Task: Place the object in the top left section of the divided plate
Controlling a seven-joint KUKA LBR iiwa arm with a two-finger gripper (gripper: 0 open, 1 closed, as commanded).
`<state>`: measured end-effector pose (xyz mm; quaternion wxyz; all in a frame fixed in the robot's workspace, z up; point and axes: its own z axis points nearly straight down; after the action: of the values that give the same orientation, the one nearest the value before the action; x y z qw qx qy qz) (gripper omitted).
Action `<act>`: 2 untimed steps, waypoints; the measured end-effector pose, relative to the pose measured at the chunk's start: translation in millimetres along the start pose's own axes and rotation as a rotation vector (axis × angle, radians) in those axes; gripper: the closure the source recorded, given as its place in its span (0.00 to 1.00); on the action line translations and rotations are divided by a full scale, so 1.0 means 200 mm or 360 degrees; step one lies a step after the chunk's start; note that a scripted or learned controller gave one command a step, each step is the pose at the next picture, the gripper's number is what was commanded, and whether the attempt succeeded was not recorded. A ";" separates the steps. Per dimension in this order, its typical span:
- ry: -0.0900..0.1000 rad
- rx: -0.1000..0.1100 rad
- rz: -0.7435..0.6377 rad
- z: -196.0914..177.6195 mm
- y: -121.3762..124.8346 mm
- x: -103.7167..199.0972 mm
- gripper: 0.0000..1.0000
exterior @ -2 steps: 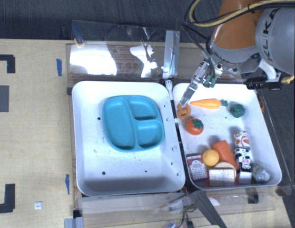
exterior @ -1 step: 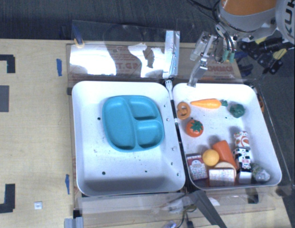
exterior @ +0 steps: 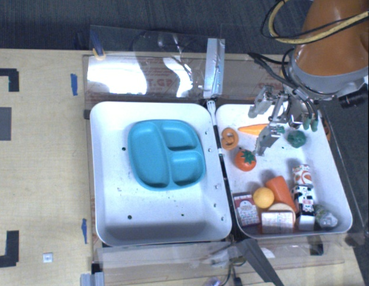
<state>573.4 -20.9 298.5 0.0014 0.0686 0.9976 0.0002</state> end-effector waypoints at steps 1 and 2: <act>0.0000 -0.0001 -0.0163 0.02 0.09 0.30 0.00; 0.0003 0.0000 -0.0421 0.34 -0.16 0.45 0.00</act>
<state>479.9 -39.3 231.2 0.0004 -0.0636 0.9980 0.0002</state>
